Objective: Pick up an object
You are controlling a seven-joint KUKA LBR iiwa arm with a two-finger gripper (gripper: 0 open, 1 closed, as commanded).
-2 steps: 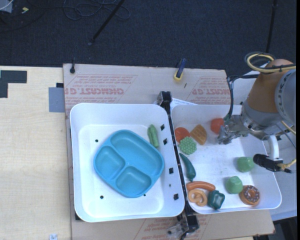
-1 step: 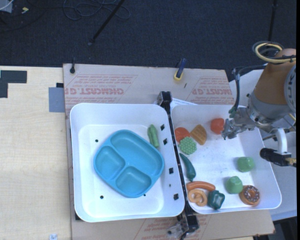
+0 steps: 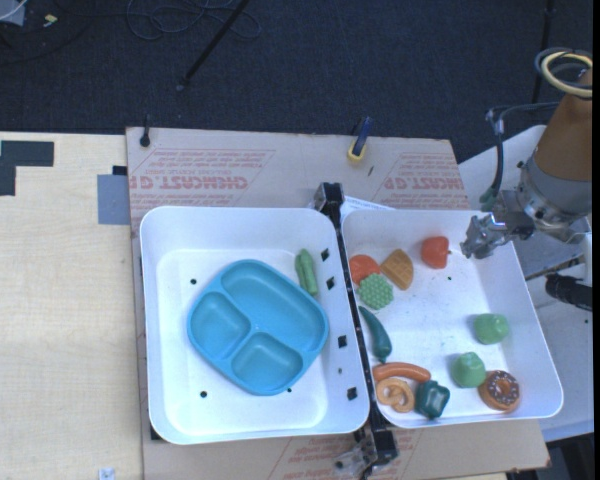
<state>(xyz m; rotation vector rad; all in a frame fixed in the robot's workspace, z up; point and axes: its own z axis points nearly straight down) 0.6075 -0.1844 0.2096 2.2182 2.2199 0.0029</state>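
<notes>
Fixed above the bench, looking down at a slant. Far enough back to take in both white bins whole: left bin (image 3: 170, 268) with its blue divided plate (image 3: 257, 325), right bin (image 3: 525, 298) beside it. Cardboard sheet (image 3: 240, 173) beneath, pale bench top (image 3: 50, 318) at left, dark floor with cables (image 3: 280, 38) along the top. Arm (image 3: 565, 158) entering from the right edge.

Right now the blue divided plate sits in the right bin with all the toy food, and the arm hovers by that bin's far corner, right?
Not quite. In the camera view the blue divided plate sits in the left bin; most toy food is in the right bin, where the gripper hovers.
</notes>
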